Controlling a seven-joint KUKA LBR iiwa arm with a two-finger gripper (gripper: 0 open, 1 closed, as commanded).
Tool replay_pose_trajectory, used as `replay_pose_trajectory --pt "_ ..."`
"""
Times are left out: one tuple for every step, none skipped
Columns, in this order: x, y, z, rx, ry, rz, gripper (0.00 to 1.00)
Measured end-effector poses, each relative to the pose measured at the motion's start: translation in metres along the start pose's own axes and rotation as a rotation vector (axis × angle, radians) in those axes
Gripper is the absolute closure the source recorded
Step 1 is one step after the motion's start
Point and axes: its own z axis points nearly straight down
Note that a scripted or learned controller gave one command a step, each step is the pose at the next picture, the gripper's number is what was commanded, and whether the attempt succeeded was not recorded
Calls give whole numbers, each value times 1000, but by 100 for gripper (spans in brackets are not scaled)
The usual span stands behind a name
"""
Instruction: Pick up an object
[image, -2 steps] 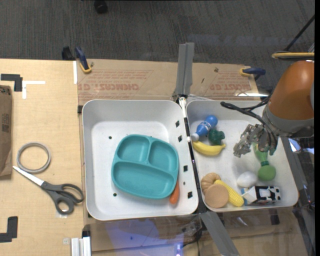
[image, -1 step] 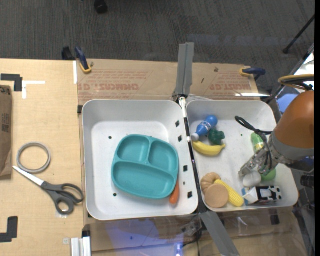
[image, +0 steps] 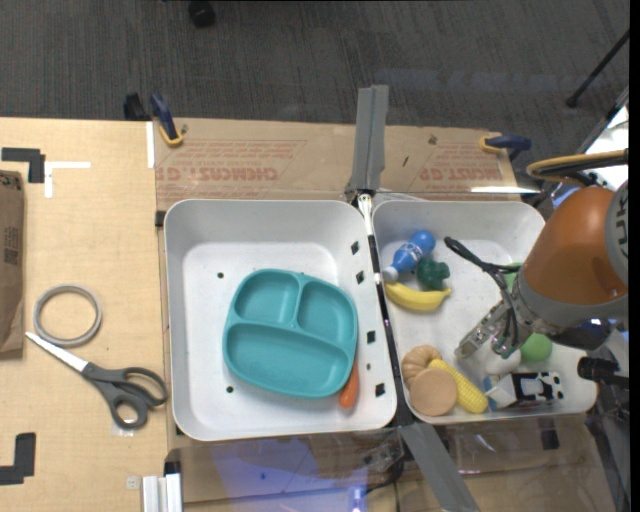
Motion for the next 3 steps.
replay_pose_trajectory --pt "-30 40 0 1 -2 362 100" --pt "-8 23 0 3 0 368 100" --pt "-32 4 -98 -1 -3 168 100"
